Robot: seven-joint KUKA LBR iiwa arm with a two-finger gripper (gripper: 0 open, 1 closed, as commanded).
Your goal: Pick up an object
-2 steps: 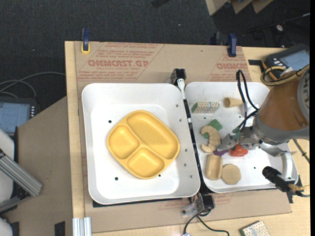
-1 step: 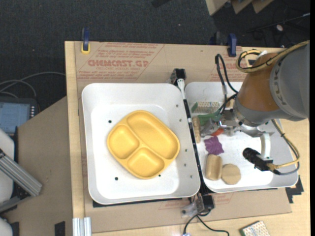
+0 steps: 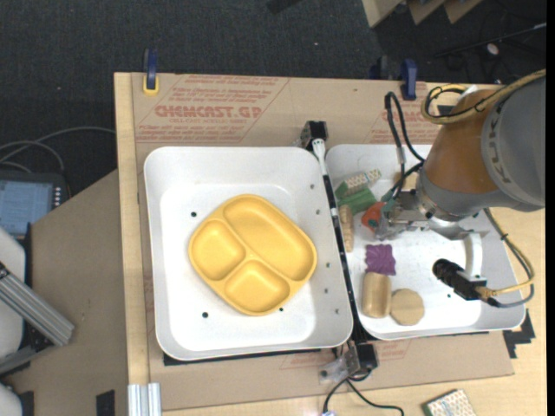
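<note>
In right bin (image 3: pixel 486 315), gripper (image 3: pixel 379 217) low over red object (image 3: pixel 372 217) at approx 10 o'clock; jaws' state can't tell. Best: center on red piece, avoid green block (image 3: pixel 355 198), then clamp.

The arm (image 3: pixel 486 159) hides its own jaws and part of the right bin (image 3: pixel 486 315)
</note>
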